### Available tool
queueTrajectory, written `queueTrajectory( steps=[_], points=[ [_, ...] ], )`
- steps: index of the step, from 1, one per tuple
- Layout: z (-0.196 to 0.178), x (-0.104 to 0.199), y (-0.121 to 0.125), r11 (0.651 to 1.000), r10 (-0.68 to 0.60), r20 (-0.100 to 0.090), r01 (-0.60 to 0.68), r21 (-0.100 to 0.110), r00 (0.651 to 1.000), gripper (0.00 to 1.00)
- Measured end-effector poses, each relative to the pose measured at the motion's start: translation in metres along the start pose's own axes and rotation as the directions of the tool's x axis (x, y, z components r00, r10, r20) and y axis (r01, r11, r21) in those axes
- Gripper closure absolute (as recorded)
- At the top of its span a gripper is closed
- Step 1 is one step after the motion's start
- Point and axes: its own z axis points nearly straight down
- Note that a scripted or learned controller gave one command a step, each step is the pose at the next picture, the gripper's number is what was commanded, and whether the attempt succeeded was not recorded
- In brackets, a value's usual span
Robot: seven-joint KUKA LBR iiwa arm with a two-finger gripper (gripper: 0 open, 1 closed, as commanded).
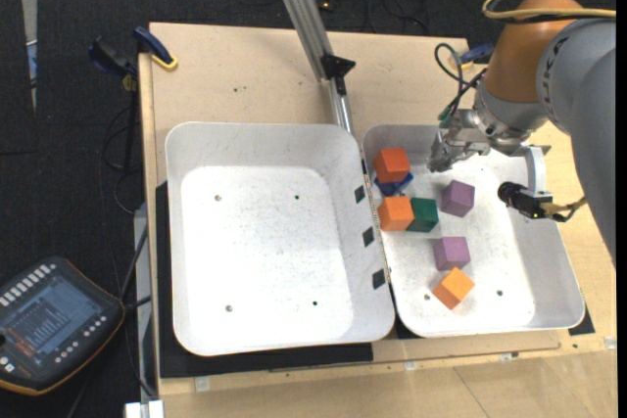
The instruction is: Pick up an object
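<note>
The gripper (446, 159) hangs over the right bin (549, 294), upper right of frame, near a purple cube (458, 199); I cannot tell its state.

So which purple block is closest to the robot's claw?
The upper purple cube, just below the gripper. The other purple cube sits lower, near the small orange cube.

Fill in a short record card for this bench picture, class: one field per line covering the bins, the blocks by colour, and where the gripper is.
bins: left bin and right bin, side by side
blocks: all in right bin
orange blocks: three
purple blocks: two
green block: one, touching the middle orange block
blue block: one, partly under the top orange block
gripper: over the right bin's far end, holding nothing visible
</note>
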Motion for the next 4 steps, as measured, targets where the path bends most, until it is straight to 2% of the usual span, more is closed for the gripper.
queueTrajectory(
  steps=[1,2,3,4],
  points=[
    [-0.063,-0.005,0.006,1.0,0.0,0.001,0.0,-0.004,1.0,1.0],
    [-0.122,0.003,0.003,1.0,-0.003,0.0,0.003,-0.004,1.0,1.0],
    [-0.144,0.003,0.005,1.0,-0.002,0.0,0.002,0.0,1.0,1.0],
    [-0.13,0.054,-0.015,1.0,-0.006,-0.003,0.006,0.008,1.0,1.0]
  ],
)
